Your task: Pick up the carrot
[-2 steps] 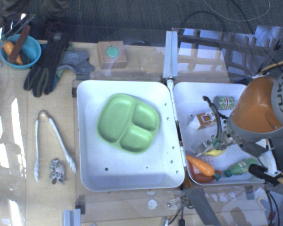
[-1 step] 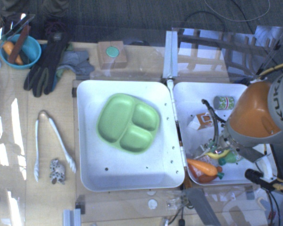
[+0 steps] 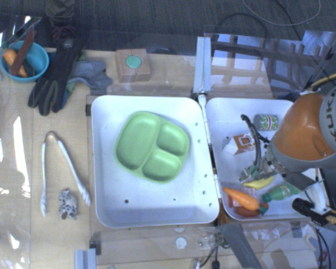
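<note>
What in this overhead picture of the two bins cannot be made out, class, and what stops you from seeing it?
- Gripper: in the camera view the arm's orange band covers most of it, so its state is unclear.
- Red item under the carrot: the carrot covers most of it; unidentifiable.
- Can: label too small to read.
- Right bin: the arm covers its far right side.

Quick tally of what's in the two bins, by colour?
Green: 3 (plate, can, bottle)
Orange: 1 (carrot)
Yellow: 1 (banana)
Red: 1 (item beneath the carrot)
White-orange: 1 (carton)
Total: 7
</note>
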`<state>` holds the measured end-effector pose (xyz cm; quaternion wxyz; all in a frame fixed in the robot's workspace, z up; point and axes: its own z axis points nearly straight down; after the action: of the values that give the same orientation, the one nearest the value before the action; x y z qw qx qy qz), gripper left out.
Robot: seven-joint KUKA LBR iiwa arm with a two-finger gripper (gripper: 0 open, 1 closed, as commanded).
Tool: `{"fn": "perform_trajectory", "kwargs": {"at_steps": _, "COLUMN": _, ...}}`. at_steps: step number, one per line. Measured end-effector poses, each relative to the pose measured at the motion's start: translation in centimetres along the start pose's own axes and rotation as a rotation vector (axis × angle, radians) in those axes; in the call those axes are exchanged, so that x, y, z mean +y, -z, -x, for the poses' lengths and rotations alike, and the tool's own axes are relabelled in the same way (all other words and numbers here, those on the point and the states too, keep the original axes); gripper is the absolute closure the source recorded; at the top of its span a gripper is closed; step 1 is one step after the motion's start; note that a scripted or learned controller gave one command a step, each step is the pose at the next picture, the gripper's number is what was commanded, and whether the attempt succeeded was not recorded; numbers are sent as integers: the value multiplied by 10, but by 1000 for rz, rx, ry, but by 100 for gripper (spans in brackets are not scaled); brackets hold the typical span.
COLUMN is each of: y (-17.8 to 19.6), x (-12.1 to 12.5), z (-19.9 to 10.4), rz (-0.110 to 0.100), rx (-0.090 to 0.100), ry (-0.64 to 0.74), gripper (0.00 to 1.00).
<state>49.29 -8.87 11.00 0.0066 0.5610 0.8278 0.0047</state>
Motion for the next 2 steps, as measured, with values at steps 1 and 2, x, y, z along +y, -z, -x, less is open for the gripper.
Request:
{"fn": "perform_trajectory", "kwargs": {"at_steps": 1, "y": 0, "x": 0, "z": 0, "rz": 0, "rx": 0, "ry": 0, "gripper": 0}}
{"fn": "perform_trajectory", "kwargs": {"at_steps": 2, "y": -20, "x": 0, "z": 0, "rz": 2, "rx": -2, "ry": 143, "gripper": 0}}
